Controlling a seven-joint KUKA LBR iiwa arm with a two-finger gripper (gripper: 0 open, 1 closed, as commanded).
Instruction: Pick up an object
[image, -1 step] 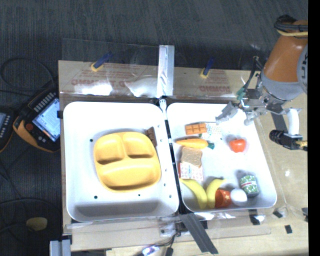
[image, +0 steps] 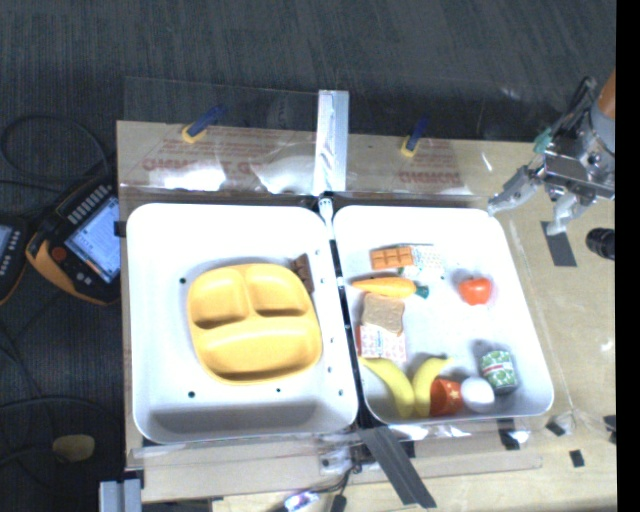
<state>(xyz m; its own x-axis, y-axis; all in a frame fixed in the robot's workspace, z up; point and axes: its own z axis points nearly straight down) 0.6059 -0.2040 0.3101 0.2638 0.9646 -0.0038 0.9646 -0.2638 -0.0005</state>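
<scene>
The right bin (image: 520, 300) holds a waffle (image: 391, 257), a carrot (image: 385, 286), a red tomato (image: 476, 289), a slice of bread (image: 382, 313), a printed packet (image: 382, 344), two bananas (image: 398, 386), a red item (image: 446, 397), a white egg (image: 478, 392) and a green can (image: 498, 367). My gripper (image: 535, 208) hangs outside that bin, beyond its far right corner, over the bench. Its fingers are spread open with nothing between them.
The left bin (image: 150, 300) holds a yellow divided tray (image: 255, 320) and a small brown piece (image: 302, 268) by the divider. A clear sheet with blue and yellow clips (image: 205, 122) lies behind the bins. A handheld pendant (image: 85, 240) lies at far left.
</scene>
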